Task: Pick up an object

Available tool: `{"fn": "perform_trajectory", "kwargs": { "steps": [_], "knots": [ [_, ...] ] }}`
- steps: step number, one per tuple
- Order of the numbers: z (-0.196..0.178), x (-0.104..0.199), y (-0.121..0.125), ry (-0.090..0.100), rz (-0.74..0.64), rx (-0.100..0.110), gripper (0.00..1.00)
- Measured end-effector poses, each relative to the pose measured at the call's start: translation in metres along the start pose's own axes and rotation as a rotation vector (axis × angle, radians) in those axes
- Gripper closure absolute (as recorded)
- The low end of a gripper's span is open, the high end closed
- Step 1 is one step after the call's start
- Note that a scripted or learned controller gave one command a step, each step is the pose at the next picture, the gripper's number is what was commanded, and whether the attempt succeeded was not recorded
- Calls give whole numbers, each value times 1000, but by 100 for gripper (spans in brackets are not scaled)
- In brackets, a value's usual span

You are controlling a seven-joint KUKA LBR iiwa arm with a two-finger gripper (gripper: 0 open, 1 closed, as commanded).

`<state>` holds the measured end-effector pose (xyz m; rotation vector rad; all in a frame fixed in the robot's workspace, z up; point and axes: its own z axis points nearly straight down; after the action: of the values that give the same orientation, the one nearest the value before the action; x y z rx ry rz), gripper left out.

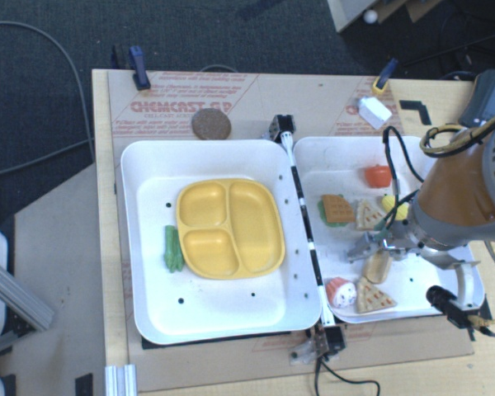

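My gripper [372, 249] hangs low in the right bin [334, 157], at the end of the grey and orange arm [456, 196] that reaches in from the right. It is directly over a tan bread roll [378, 268] lying below it. Close around it lie a toast triangle [369, 215], a brown and green sandwich [337, 209] and a small yellow piece [393, 207]. An orange-red block [378, 174] sits farther back. Near the front edge are a waffle wedge [374, 299] and a red and white piece [340, 291].
The left bin [148, 295] holds a yellow divided plate [229, 227] and a green pod [173, 248] at its left side. A black divider rail [300, 213] separates the bins. A brown disc [210, 124] and blue clamps [138, 66] lie on the cardboard behind.
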<state>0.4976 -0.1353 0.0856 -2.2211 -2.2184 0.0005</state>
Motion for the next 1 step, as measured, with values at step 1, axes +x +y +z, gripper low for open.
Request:
{"fn": "perform_trajectory", "kwargs": {
  "steps": [1],
  "knots": [
    [-10, 0, 0, 0, 0, -2, 100]
  ]
}}
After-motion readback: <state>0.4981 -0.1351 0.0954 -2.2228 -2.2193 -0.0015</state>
